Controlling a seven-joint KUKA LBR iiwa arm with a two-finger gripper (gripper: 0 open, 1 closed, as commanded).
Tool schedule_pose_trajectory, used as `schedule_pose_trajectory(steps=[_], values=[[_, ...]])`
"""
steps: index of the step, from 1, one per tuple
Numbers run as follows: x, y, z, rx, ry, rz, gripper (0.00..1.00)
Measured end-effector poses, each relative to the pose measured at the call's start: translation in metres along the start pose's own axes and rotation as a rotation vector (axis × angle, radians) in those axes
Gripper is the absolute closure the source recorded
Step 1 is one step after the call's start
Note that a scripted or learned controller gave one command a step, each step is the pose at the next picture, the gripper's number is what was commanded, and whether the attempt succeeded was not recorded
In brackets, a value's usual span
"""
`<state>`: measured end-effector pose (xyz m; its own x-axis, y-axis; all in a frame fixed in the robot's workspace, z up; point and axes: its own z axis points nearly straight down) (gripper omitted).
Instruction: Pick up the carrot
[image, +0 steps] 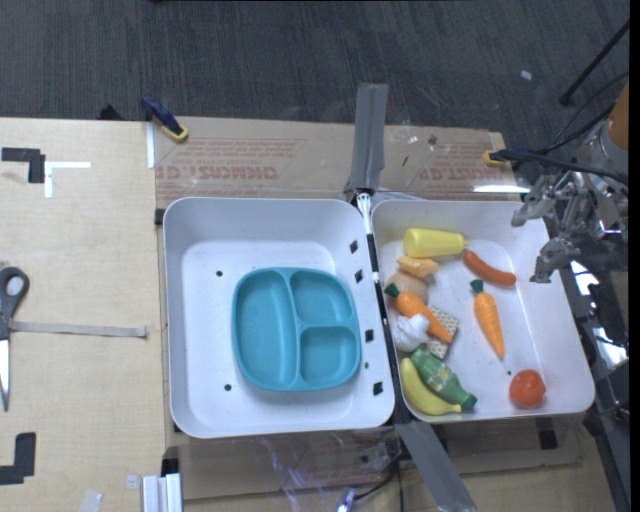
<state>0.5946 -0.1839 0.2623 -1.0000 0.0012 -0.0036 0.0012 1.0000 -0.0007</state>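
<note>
Counter (80, 250): wooden top carrying two shallow white bins side by side, scissors (8, 330) lying at its far left edge.

Left bin (190, 380): holding a teal divided plate (297, 328), which is lying flat near the middle.

Right bin (560, 400): holding all the toy food. The arm is reaching in from the right, and its claw (552, 245) is hovering over the bin's upper right corner, well apart from the food. Whether the claw is wide or narrow I cannot tell; it is carrying nothing visible.

Banana (425, 395): lying at the bin's lower left, a green packet (438, 375) resting on it.

Yellow squash-like piece (433, 241): sitting at the top, beside a red sausage (489, 267).

Carrot (487, 318): the larger one is lying alone on bare bin floor, green top pointing up-view, tip pointing toward the tomato (527, 388). A smaller carrot (417, 308) is lying in the clutter at left, touching a white piece (407, 330).

Handling note, as judgement: the lone carrot is looking like the easier target. The claw should be coming down over its thicker upper half, fingers set across the body, not along it, so the taper is not slipping out. Keeping clear of the sausage is mattering most.
</note>
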Motion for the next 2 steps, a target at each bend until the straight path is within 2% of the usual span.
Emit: schedule_pose_trajectory(steps=[1,2], values=[[0.027,-0.011,0.106,0.0,0.0,-0.213,0.0],[0.02,-0.003,0.168,0.0,-0.002,-0.081,0.0]])
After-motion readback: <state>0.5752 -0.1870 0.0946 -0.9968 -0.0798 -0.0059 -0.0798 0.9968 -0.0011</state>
